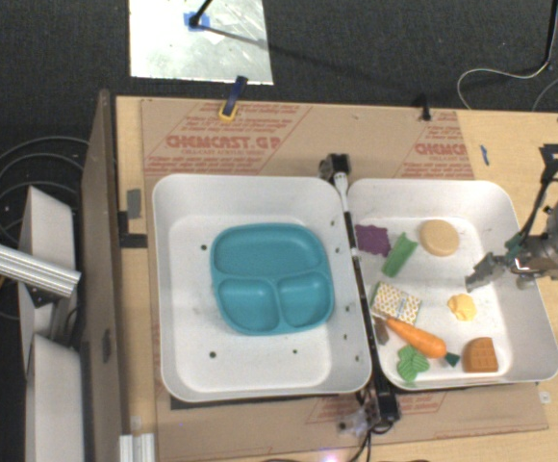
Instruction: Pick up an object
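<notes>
- Although my gripper [481, 273] hovers over the right white bin's [524, 221] right side, I cannot tell its jaw state.
- Just near of it lies a small yellow plastic toy food piece [462, 307]: probably light, stiff, slippery; I'd pinch across its middle.

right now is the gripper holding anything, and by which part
Nothing is held. The gripper hangs over the right bin, nothing between its fingers, beside the yellow piece.
</notes>
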